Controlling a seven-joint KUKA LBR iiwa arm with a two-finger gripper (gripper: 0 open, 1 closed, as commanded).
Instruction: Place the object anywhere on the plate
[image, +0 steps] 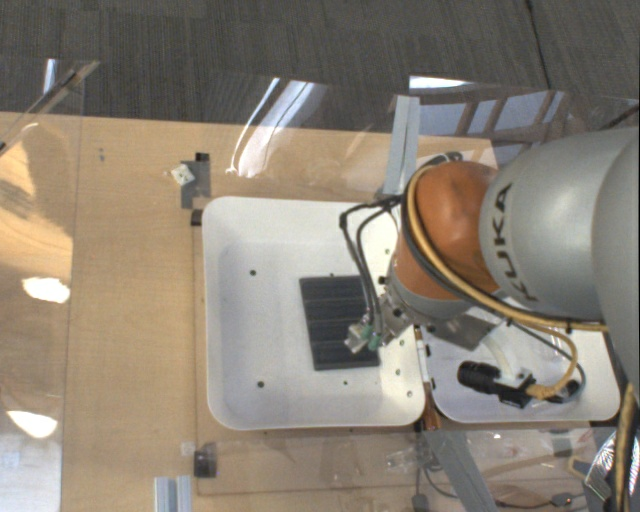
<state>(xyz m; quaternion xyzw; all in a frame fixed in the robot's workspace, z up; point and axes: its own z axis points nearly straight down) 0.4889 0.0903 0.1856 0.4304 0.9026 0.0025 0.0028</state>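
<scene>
Grey arm (560, 235) w/ orange band fills the 3 o'clock side, over the right bin (600, 400). Left bin (240, 300) sits centre. Dark ribbed plate (335, 320) lies in it, toward 3 o'clock. Gripper (365, 335) is at plate's 4 o'clock corner; open/closed state can't be told. Small greenish object (372, 338) at its tip, touching plate edge.

Two white bins sit side by side on a light wooden bench (110, 330). The left bin (250, 380) has small dark dots on its floor. The right bin (590, 400) lies near the bench's right edge. A small black clamp (197, 180) stands by the left bin's far left corner. Another black block (204, 461) sits by its near left corner.
</scene>
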